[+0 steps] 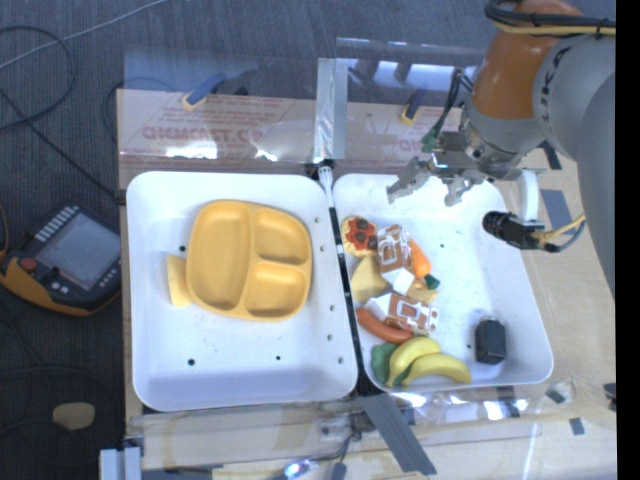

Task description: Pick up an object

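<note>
Bananas (pixel 428 362) lay at the right bin's (pixel 520 298) front edge, food toys (pixel 392 268) piled behind them. Over that bin's back rim hovered the tool (pixel 432 185), fingers spread wide, gripping nothing.

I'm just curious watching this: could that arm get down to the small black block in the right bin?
Probably yes. The black block lies alone on bare bin floor, apart from the toy food pile, and the open gripper hangs above the same bin.
</note>
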`<state>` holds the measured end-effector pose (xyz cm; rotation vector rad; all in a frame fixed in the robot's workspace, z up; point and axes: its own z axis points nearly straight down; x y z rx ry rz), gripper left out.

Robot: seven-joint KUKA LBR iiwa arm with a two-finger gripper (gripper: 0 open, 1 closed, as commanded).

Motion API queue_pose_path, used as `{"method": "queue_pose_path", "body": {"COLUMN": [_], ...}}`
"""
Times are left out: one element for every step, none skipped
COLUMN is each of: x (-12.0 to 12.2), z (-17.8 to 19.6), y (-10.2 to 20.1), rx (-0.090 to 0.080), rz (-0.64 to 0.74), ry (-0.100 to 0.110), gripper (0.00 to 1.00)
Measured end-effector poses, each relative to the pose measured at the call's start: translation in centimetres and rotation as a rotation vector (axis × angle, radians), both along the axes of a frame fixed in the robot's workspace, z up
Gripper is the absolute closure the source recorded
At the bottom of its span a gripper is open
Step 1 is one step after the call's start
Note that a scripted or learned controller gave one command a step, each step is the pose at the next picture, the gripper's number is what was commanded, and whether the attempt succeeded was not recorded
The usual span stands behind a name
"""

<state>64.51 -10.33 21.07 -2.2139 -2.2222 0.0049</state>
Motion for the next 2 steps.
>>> {"method": "queue_pose_path", "body": {"x": [-2.0, -6.6], "z": [-11.7, -6.3], "y": [-4.1, -3.3], "rx": [0.0, 0.0], "rz": [-0.061, -0.227], "ry": [-0.003, 0.002], "gripper": [0.0, 0.0]}}
